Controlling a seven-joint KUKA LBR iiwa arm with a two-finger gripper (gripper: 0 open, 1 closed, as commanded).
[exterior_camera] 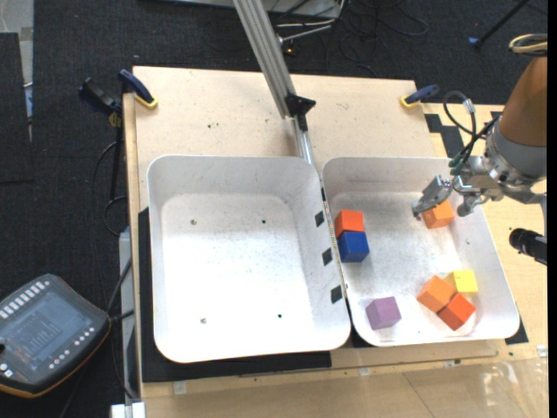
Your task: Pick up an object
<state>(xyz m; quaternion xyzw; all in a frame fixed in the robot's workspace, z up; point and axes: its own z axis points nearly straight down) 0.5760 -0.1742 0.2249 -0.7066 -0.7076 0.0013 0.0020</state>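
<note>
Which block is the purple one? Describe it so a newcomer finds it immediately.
Start at the right bin. Look along its near edge: the purple block sits alone there, left of the orange and yellow cluster. It is the only purple cube, below the stacked-looking orange-and-blue pair.

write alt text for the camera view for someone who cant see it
A grey robot arm reaches in from the right, its gripper over the right white bin with an orange block between its fingers. Below it in that bin lie an orange cube against a blue cube, a purple cube, and a cluster of orange and yellow blocks.
</note>
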